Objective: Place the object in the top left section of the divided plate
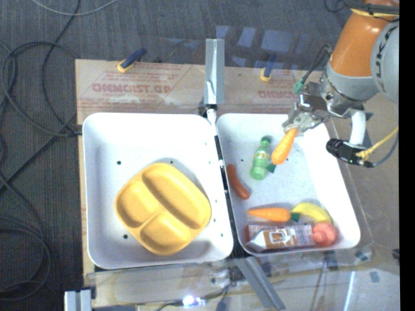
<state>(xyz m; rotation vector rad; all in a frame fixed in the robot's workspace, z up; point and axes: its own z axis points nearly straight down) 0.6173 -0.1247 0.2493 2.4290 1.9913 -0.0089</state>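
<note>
A yellow divided plate [163,207] lies in the left bin, turned at an angle. My gripper [297,126] hangs over the upper part of the right bin, shut on the top end of an orange toy carrot [283,147]. The carrot dangles slantwise below the fingers, its green tip close to a green bottle [260,157].
The right bin [343,193] also holds a red sausage [238,181], a second carrot [269,214], a banana [311,211], a carton [280,237] and a pink fruit [325,234]. A metal divider [213,76] runs between the bins. The left bin [104,148] has bare floor around the plate.
</note>
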